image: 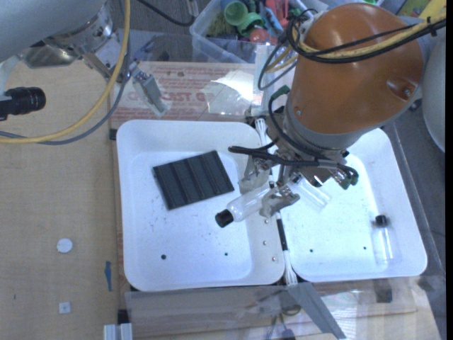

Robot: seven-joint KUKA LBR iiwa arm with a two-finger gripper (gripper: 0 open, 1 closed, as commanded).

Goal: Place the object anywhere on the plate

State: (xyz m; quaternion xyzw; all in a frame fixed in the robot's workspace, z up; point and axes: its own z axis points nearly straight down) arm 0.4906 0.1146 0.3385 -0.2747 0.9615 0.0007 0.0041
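A dark grey ribbed plate lies flat in the upper half of the left bin. A clear vial with a black cap hangs tilted over that bin's right side, cap end pointing down-left. My gripper is shut on the vial's other end, under the orange wrist band. The vial sits just right of and below the plate's lower right corner, apart from it. The arm hides the divide between the bins.
A second clear vial with a black cap lies near the right edge of the right bin. A clear box of coloured toys stands behind the bins. Yellow cable loops at the upper left.
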